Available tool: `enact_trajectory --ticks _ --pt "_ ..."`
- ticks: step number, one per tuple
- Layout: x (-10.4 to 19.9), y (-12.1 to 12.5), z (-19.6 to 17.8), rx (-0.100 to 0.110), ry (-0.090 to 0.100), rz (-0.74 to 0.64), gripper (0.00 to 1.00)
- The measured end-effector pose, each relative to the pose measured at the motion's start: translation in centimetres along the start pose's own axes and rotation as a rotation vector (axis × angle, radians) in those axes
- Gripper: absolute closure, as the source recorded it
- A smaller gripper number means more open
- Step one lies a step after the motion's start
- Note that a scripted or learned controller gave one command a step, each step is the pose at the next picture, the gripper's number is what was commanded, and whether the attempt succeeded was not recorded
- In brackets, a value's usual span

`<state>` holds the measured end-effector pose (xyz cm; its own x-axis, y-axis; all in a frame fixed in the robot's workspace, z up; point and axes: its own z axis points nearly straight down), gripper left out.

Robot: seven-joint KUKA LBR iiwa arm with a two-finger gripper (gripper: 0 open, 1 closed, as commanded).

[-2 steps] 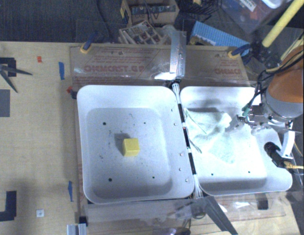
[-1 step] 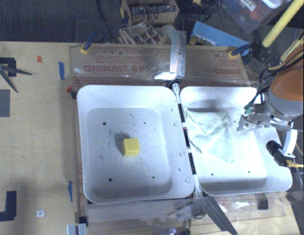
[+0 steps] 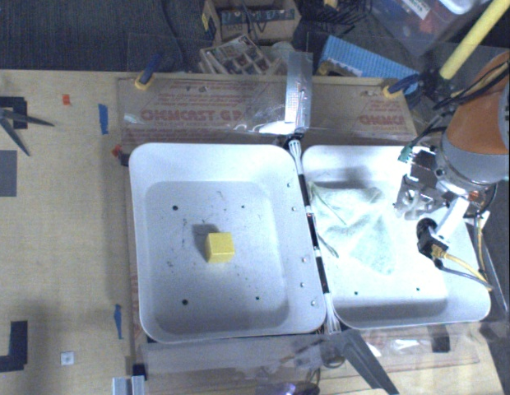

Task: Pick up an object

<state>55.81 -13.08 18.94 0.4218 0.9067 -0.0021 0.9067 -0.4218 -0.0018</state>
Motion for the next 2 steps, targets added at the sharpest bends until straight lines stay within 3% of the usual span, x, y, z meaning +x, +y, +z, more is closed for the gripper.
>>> enact_trajectory --ticks 1,2 --pt "5.9 5.4 2.7 0.003 -0.001 0.260 1.00" --pt "10.4 5.6 0.8 0.003 -0.001 0.479 1.00"
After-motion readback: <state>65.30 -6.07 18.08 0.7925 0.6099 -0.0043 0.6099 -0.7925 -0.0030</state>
